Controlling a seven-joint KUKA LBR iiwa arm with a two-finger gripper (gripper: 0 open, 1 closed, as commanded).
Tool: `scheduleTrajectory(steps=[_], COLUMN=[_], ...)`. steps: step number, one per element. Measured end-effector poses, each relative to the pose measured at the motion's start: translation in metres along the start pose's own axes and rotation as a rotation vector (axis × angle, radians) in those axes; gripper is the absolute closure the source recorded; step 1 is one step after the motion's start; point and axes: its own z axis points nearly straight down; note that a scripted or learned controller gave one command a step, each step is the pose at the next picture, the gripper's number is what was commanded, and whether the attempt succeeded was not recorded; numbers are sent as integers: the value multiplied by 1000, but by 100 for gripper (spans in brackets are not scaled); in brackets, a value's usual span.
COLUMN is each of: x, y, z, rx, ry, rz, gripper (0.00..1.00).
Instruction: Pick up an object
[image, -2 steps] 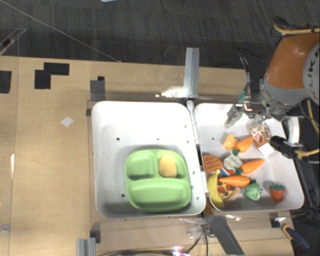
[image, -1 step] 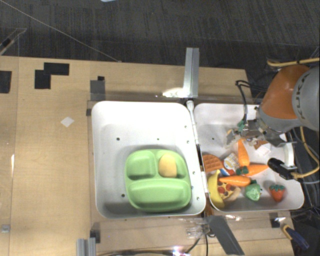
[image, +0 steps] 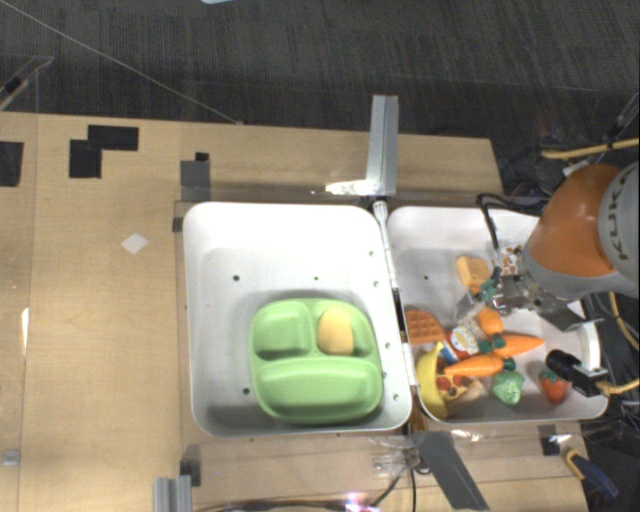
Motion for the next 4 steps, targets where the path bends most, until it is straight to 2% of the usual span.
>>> scheduleTrajectory(steps=[1, 2, 3, 4], x=[-7, -11, -21, -19], y=[23, -50, 13, 16], z=[1, -1, 1, -12], rx=[4, -1, 1, -5], ry=[2, -1, -1, 1], rz=[-33, 117, -29, -31], gripper=[0, 0, 0, 100])
